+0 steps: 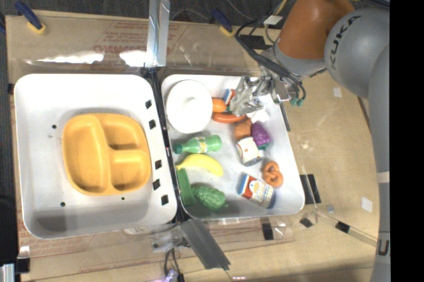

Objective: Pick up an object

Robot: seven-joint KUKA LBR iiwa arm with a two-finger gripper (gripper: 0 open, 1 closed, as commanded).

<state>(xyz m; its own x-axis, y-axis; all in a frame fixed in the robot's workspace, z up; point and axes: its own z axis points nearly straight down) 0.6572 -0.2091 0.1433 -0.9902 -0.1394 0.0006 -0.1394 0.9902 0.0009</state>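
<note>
gripper [248, 96] over seemingly level carrot [226, 118].

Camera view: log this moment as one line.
arm: over right bin | end effector: above carrot, near plate | left bin: yellow tray | pick: not done

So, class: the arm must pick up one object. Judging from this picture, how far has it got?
Done: the grey arm's gripper has reached the right white bin and sits low at its top edge, by the orange carrot toy. In hand: nothing visibly; no object is seen between its fingers. Left: grasping and lifting. The yellow banana, purple grapes and brown pretzel all lie in the bin.
</note>
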